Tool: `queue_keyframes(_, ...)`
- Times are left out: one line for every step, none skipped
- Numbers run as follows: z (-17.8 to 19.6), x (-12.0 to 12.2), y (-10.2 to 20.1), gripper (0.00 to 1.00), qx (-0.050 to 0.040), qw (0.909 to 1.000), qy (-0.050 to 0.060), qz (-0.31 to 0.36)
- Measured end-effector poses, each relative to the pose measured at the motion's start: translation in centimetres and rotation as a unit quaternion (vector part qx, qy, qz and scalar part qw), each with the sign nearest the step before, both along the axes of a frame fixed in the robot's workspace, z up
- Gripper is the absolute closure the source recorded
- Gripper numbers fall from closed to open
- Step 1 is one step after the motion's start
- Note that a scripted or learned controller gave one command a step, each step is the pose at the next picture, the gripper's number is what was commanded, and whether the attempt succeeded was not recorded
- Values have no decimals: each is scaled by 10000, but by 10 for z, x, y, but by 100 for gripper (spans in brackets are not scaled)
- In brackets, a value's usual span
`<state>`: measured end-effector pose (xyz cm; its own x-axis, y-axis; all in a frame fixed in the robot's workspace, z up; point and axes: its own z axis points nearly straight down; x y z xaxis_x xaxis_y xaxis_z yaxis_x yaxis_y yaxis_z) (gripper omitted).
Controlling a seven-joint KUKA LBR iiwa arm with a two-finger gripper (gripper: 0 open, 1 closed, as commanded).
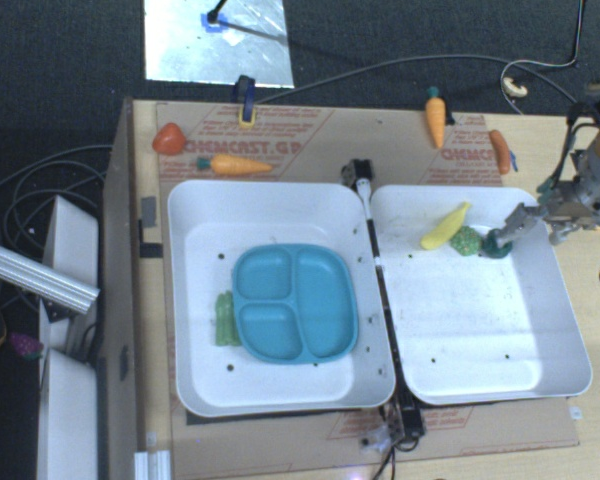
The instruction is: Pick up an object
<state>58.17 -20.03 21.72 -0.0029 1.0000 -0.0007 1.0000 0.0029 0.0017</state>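
Note:
In the right bin (pixel 500 368), a yellow banana-shaped toy (pixel 445 227) lies near the back wall, with a small green leafy toy (pixel 466 241) touching its lower end. My gripper (pixel 498 243) reaches in from the right and sits low right beside the green toy, its dark teal fingertips close against it. Whether anything is between the fingers is too small to make out.
The left bin (pixel 195 268) holds a blue divided plate (pixel 294 302) and a green block (pixel 224 320) at its left side. On the cardboard behind the bins lie carrots (pixel 436 118) (pixel 234 165), a red toy (pixel 168 139) and an orange piece (pixel 499 149).

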Motion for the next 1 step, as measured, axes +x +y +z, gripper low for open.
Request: queue_keyframes(-72,61,27,0,6,10000,6,9)
